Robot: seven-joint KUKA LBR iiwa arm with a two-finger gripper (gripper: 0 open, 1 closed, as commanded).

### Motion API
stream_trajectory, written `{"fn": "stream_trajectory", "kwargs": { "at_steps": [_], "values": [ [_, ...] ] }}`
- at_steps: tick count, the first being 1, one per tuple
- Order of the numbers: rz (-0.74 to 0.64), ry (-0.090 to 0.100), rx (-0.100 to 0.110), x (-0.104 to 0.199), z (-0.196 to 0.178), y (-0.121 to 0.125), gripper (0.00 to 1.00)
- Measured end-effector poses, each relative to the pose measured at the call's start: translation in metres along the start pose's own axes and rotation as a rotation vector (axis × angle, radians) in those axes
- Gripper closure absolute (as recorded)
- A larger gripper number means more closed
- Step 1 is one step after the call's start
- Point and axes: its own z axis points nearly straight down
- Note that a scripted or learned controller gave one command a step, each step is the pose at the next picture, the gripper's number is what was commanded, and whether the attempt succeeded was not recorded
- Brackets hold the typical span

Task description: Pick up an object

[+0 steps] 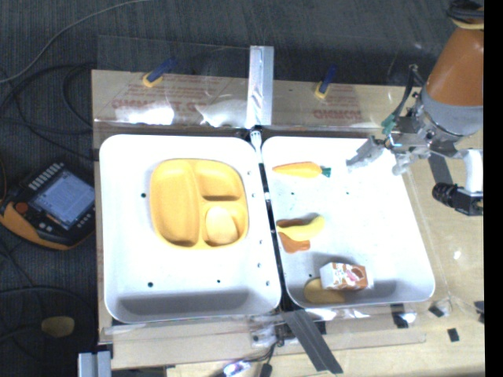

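Tool [380,152], fingers apart and empty, hangs over the right bin's [409,234] far edge; descending here risks missing the carrot [297,169] nearby.

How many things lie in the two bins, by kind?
Tray, yellow, left bin: 1
Carrot, right bin: 1
Yellow-and-orange piece, right bin: 1, kind unclear
Carton, right bin: 1
Tan piece partly under the carton: 1, kind unclear
Total: 5
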Motion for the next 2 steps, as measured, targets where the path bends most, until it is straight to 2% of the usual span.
{"fn": "stream_trajectory", "kwargs": {
  "at_steps": [1, 2],
  "values": [
    [-0.062, 0.0, 0.002, 0.051, 0.136, -0.012, 0.0],
    [0.137, 0.002, -0.009, 0.031, 0.169, 0.002, 0.0]
  ]
}}
